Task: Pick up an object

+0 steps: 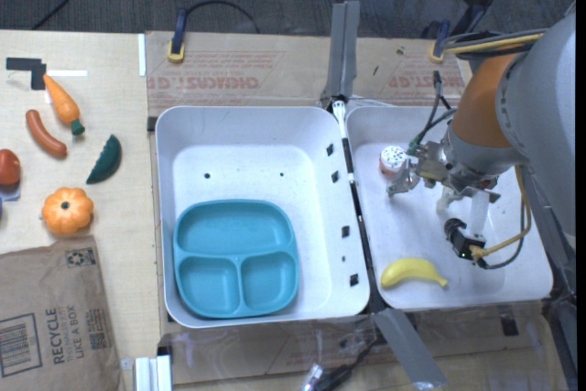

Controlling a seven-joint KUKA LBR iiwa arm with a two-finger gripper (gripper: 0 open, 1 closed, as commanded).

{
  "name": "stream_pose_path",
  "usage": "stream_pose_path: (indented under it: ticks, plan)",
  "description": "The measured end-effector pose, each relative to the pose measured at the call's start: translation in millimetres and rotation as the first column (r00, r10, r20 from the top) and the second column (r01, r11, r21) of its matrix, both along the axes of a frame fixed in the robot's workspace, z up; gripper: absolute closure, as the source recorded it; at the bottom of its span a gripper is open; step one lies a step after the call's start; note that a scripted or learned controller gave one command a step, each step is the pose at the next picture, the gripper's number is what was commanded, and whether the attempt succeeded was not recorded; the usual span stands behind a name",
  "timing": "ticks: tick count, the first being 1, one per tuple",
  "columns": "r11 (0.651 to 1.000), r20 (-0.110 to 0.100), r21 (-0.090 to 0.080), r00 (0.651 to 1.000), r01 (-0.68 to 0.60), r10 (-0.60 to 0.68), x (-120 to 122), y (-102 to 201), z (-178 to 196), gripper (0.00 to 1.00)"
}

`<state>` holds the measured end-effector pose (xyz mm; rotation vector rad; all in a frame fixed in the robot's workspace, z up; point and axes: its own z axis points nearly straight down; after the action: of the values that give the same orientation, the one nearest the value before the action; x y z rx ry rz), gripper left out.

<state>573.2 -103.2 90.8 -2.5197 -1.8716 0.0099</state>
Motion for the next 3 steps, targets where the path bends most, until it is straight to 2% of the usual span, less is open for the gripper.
stream_pose_path:
  ticks: [1, 2, 3]
  plan:
    - [0.977, -0.003, 0.001, 0.977, 0.212, -0.212, -97.8, 10.4, -2.8, 0.00]
    - [0.897, 0.000, 0.006, 0.897, -0.442, 0.442, -97.3, -15.2, -2.6, 0.00]
    - [0.556, 0.005, 0.007, 0.556, -0.831, 0.831, -96.2, 4.4, -2.0, 0.00]
